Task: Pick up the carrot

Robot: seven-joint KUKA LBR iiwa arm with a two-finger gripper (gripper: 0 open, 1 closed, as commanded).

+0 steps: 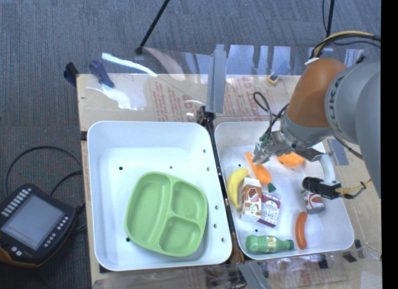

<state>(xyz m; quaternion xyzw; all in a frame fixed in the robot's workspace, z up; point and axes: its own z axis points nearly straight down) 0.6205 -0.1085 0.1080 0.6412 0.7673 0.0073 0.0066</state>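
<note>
From above, the carrot (259,169) lies in the right bin (346,224), in that bin's upper middle part. Its long axis runs on a slant from upper left to lower right; the thinner end points up and left toward the bin's back wall, and the thick end, with a small dark green tuft, points down and right. Taking the carrot as the landmark: the banana (236,186) lies just beside it to the left, curving downward; a small milk carton (251,199) and a dark red packet (270,209) sit just below it; an orange piece (290,159) lies near it on the right; a can (313,202), a sausage (301,229) and a green bottle (267,243) lie farther down and to the right. The gripper (266,149) sits over the carrot's upper end, and whether its fingers are spread or closed cannot be told. Well to the left of the carrot, the left bin (106,157) carries a green divided plate (166,214).
</note>
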